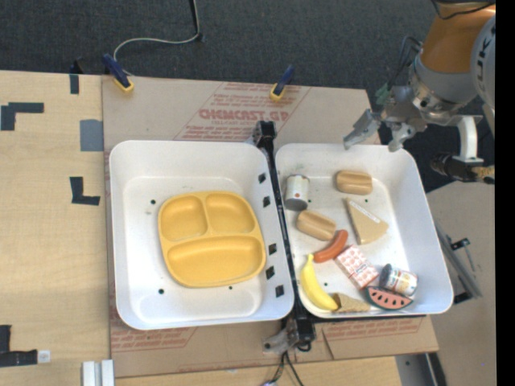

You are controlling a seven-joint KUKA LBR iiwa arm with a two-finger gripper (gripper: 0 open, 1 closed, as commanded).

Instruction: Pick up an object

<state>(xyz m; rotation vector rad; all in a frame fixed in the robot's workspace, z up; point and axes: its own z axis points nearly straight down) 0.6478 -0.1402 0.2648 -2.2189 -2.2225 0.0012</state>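
My gripper (376, 138) hangs over the far rim of the right bin (426, 215), open, with nothing between its fingers. Below it in that bin lie a bread roll (353, 182), a silver can (297, 190) on its side, a tan wedge (366, 223), a bun (315, 225) and a red sausage (330, 246). Nearer the front are a pink box (356, 265), a banana (315, 286), a small tin (400, 281) and a watermelon slice (390, 298). The roll is the closest item to the gripper.
The left bin (129, 215) holds a yellow divided plate (212, 237). A black divider (273, 207) joins the two bins. Two blue-and-yellow clamps (118, 71) (282, 84) pin the cardboard at the back, and a cable (190, 14) trails behind.
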